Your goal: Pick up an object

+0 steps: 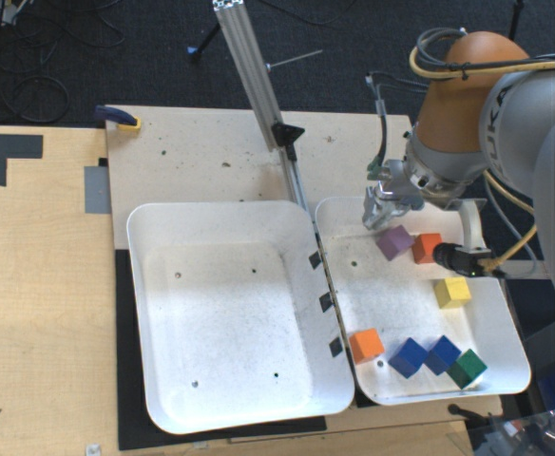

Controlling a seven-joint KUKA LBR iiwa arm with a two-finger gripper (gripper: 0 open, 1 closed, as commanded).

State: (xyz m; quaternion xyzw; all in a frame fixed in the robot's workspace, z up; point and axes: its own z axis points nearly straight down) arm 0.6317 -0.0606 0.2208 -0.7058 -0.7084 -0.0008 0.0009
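Note:
The right bin [506, 350] holds several small blocks. A purple block [393, 242] lies near its far edge, with a red-orange block [426, 247] just to its right. A yellow block [452, 292] sits in the middle right. An orange block [366, 344] rests by the divider near the front. Two blue blocks [424, 357] and a green block [468, 368] cluster at the front right. My gripper [382, 209] hangs over the bin's far left corner, just above and left of the purple block. I see nothing held in it.
The left bin [163, 245] lies beside the right one, split from it by a ridge with black clips [326, 300]. A slanted aluminium bar [256, 74] rises behind the bins. A black connector and cables [463, 257] hang off the arm above the right bin.

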